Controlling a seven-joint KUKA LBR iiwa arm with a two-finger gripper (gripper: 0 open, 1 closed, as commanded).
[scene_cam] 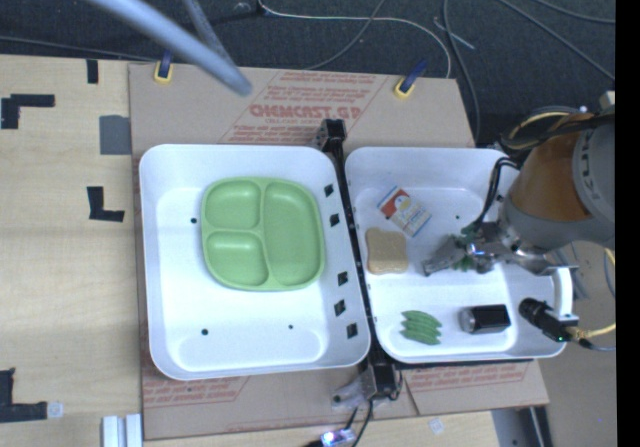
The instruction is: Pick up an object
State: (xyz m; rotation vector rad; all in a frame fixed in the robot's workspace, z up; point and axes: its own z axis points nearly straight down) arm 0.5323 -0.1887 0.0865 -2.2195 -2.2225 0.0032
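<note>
While low in the right bin, facing the tan sponge.
Just left of the gripper; opening impossible to tell, nothing visibly held.

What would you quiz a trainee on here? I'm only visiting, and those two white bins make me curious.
1. How many compartments does the green plate have?
2. In the right bin, which thing lies nearest the gripper? A) green pod B) tan sponge C) printed packet
3. True or false: the green plate lies in the right bin.
Key: 1 three; 2 B; 3 false, it lies in the left bin.
</note>
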